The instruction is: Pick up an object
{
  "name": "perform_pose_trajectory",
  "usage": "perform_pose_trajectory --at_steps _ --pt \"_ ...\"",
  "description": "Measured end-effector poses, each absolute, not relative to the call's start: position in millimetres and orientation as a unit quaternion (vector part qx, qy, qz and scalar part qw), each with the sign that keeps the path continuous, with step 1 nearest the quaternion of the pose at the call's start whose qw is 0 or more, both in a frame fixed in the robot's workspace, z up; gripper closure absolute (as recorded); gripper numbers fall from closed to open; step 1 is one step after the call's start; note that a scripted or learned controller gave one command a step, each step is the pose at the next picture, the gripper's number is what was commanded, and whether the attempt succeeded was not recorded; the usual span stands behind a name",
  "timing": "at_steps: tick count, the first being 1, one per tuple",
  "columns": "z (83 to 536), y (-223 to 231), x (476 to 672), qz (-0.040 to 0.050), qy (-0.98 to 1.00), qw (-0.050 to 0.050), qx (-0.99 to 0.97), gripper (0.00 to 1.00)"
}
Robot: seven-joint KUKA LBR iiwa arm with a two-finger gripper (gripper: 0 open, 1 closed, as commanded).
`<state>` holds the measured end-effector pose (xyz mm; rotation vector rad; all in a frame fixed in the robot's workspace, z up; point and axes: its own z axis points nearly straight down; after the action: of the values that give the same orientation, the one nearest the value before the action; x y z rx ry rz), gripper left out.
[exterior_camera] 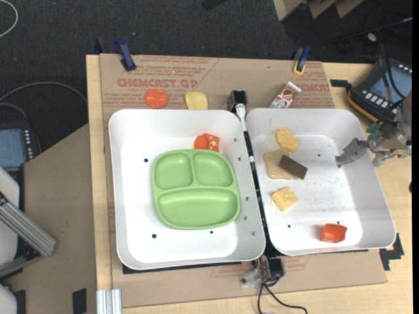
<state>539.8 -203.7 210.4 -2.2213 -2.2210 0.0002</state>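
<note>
A brown cardboard sheet printed with red lettering [163, 77] covers the wooden bench [59, 195], and dark carpet lies beyond its far edge. Two blue clamps [124, 54] pin the sheet at the back. On the cardboard behind the bins sit an orange round piece [156, 99], a pale yellow block [196, 101] and a small red-and-white packet [285, 96].

Over to the left white bin [127, 175]: it carries a green plastic plate with three compartments [195, 190], and a red toy piece [207, 142] sits just behind the plate's far edge.

The right white bin [370, 208] holds the pickings. A yellow lumpy piece [287, 140] lies toward the back, a tan flat slab [276, 165] with a dark brown block [292, 167] resting on it sits in the middle, a pale yellow cube [284, 198] lies nearer, and a red-orange block [333, 233] sits close to the front wall.

The grey gripper [350, 153] hangs over the right bin's far right side with nothing between its fingers; whether they're spread or pressed together, I cannot tell. The dark brown block lies to its left, apart from it, and the red-orange block is well apart toward the front.
</note>
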Motion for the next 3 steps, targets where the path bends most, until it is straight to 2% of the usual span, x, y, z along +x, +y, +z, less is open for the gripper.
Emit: perform_pose_trajectory --at_steps 1,2,3 --pt "155.4 -129.7 562.6 0.0003 -0.710 0.004 -0.704 0.00" --pt "83.7 -122.2 596.5 -0.0014 -0.708 0.001 -0.706 0.00" --pt "98.4 -123.0 597.4 -0.0033 -0.708 -0.002 -0.707 1.00"
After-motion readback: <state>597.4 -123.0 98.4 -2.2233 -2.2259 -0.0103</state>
